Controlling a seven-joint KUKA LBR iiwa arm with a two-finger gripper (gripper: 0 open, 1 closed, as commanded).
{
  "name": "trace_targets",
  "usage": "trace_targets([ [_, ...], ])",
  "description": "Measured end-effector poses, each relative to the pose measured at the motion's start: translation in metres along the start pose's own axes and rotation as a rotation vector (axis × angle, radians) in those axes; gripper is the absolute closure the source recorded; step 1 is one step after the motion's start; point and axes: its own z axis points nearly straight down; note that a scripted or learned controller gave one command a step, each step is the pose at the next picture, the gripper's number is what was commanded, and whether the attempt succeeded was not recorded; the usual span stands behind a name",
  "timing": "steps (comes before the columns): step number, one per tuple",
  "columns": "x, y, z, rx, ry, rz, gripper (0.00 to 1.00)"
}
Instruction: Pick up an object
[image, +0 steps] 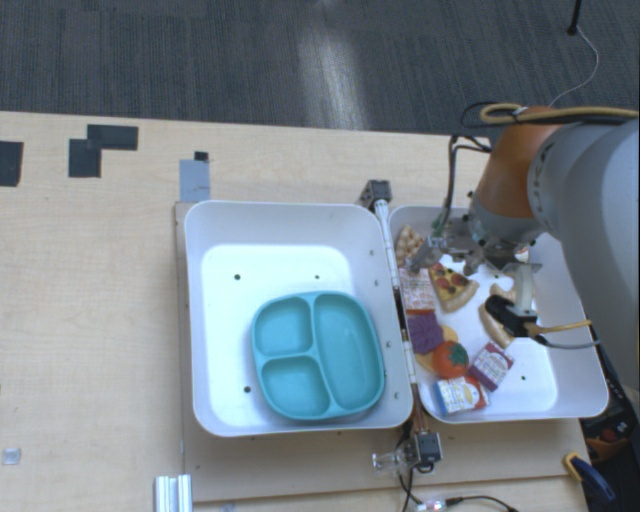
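Note:
My gripper (462, 256) hangs low over the back of the right bin (570, 400), below the orange band of the arm. Just in front of it lies a toy pizza slice (453, 288). A pale brown snack piece (408, 243) sits to its left by the bin's wall. Further forward lie a pink wafer pack (416, 291), a purple piece (424, 331), an orange-red fruit (452, 359), a bread roll (496, 322), a small maroon box (490, 365) and a white packet (459, 396). I see nothing held in the gripper.
The left bin (215, 300) holds a teal divided plate (318, 353) at its front right. A metal clamp (377, 192) sits where the two bins meet at the back. The arm's grey body covers the right bin's far right side.

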Motion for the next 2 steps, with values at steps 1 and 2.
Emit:
trace_targets([
  [1,0.0018,0.0021,-0.0122,-0.004,0.002,-0.007,1.00],
  [2,0.0018,0.0020,-0.0120,-0.004,0.002,-0.007,0.00],
])
